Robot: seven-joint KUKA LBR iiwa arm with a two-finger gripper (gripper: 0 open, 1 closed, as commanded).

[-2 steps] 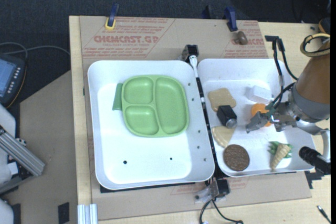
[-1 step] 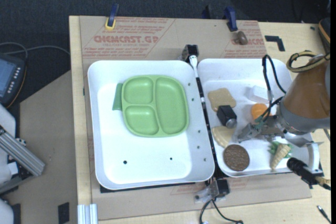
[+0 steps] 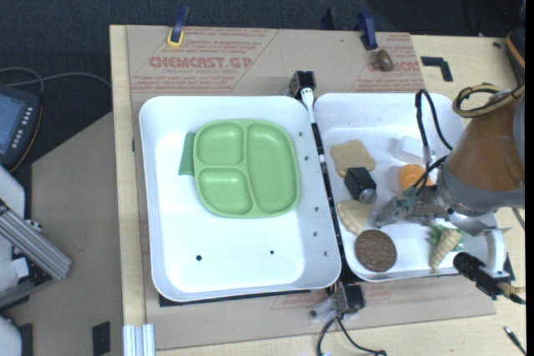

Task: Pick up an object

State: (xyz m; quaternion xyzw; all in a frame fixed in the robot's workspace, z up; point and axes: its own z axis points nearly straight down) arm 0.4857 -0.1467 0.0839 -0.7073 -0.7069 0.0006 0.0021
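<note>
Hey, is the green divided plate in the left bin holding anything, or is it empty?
Empty. The green divided plate lies flat in the left bin, and its three compartments show bare green.

Across the top of the frame, the brown board (image 3: 250, 54) under the bins bears red print reading "CHEMCAST G P" at upper left, with smaller red lines above and below it too blurred to read, and more unreadable red print at upper right.

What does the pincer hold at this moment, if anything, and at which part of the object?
It cannot be told. The pincer is low in the right bin, between the black object and the orange object, but nothing shows clearly in it.
</note>
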